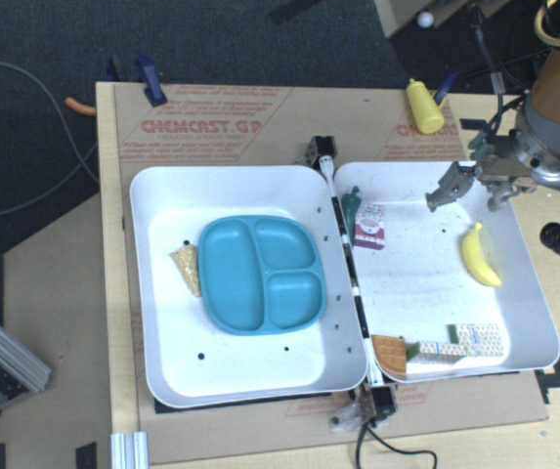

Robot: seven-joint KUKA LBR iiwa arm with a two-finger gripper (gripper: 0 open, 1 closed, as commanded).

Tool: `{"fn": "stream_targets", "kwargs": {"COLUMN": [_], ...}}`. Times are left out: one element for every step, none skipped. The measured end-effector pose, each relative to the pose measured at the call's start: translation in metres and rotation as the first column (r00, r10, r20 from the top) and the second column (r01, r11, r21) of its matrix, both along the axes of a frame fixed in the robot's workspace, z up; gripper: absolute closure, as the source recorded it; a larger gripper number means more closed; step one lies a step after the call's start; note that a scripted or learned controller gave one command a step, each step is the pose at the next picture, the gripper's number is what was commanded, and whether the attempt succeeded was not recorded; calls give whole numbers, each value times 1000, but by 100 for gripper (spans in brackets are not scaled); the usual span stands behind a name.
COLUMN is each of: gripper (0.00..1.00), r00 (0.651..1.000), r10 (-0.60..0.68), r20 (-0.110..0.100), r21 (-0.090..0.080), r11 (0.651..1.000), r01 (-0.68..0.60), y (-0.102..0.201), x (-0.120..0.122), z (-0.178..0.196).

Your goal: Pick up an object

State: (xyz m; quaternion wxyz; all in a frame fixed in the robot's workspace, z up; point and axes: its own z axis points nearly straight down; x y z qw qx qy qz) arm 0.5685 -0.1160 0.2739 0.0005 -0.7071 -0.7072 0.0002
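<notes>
A grey arm with an orange band reaches in from the right, its jaws (470, 189) spread open and holding nothing, poised over the far right part of the right bin (534, 311). Just near of the jaws, a yellow banana (479, 255) lies close to that bin's right wall, apart from both fingers. Bare white floor runs through the middle of the right bin, the widest open room there.

A small pink-and-white packet (369, 226) sits by the bin's left wall, with a dark green item (351, 203) just beyond it against the same edge; its print is too small to read. Along the near wall lie a tan piece (390, 354) in the left corner and a patterned flat pack (460, 344) beside it.

The left bin (152, 252) holds a blue three-compartment plate (260, 272) at its centre, a tan wedge (188, 265) touching the plate's left rim. Open floor rings the plate, widest at the near side.

On the counter (260, 125), red lettering beyond the bins reads "CHEMCAST GP". A yellow bottle-like object (423, 106) lies far right, a blue clamp (149, 79) far left.
</notes>
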Motion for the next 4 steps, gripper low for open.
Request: {"fn": "stream_targets", "kwargs": {"gripper": [0, 0, 0, 100], "r00": [1000, 1000, 1000, 1000], "r10": [-1, -1, 4, 2], "r20": [-1, -1, -3, 1], "r21": [0, -1, 9, 2], "r11": [1000, 1000, 1000, 1000], "r01": [1, 1, -4, -2], "y": [-69, -107, -102, -105], "x": [30, 35, 13, 14], "z": [-80, -122, -191, -179]}}
